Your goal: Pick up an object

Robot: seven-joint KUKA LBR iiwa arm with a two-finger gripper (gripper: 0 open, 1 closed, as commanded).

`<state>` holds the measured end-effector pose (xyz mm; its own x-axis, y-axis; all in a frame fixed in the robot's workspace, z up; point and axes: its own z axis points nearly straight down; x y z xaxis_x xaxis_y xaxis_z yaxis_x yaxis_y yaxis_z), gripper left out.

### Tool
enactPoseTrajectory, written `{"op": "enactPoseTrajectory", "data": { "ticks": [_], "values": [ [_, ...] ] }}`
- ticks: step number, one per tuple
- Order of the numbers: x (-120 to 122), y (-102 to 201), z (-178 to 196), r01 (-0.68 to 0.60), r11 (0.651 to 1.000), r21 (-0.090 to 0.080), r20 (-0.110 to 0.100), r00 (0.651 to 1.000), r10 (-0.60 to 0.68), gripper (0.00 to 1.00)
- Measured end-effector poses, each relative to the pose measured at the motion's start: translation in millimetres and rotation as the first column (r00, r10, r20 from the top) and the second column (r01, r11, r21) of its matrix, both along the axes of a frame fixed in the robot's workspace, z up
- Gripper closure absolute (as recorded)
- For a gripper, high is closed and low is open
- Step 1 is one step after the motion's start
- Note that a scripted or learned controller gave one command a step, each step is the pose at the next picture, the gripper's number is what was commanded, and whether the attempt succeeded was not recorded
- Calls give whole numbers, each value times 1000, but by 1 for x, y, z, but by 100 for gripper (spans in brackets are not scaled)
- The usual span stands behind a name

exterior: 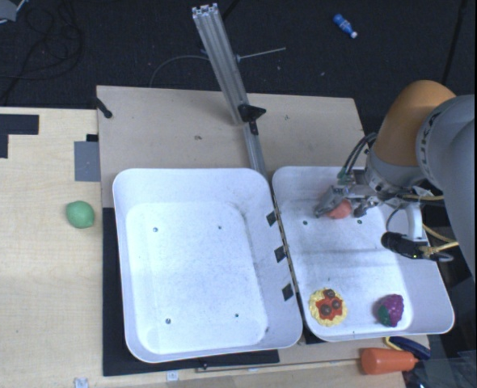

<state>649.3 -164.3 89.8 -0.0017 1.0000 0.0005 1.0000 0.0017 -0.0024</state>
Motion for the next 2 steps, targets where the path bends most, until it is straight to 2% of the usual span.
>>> {"op": "enactPoseTrajectory", "data": {
  "ticks": [1, 2],
  "values": [
    [1, 0, 12, 0, 1000, -1, 2, 1000, 0, 100],
    [2, -4, 74, 2, 1000, -2, 7, 1000, -2, 100]
  ]
}}
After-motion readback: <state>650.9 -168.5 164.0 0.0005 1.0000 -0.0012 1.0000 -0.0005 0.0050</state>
